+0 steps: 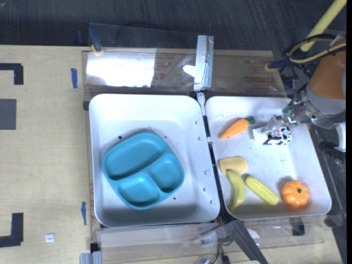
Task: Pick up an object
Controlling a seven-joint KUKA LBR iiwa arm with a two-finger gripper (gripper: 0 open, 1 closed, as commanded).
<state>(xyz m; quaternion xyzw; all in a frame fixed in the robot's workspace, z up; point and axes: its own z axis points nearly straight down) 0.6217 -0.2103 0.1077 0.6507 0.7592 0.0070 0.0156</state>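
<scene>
The right bin (308, 208) holds several toy foods: a carrot (235, 128), a pale yellow piece (233, 163), a banana (237, 188), a corn cob (261, 190) and an orange pumpkin (295, 193). A small black-and-white object (278, 137) lies near the bin's far right side. The arm comes in from the right, and its gripper (284, 122) hangs just above and behind that black-and-white object. I cannot make out whether it touches the object.
A blue divided plate (143, 169) lies in the left bin (110, 114). A clear plastic panel (143, 65) and a metal divider post (203, 62) stand behind the bins. Cables and a yellow hose (330, 12) hang at the top right.
</scene>
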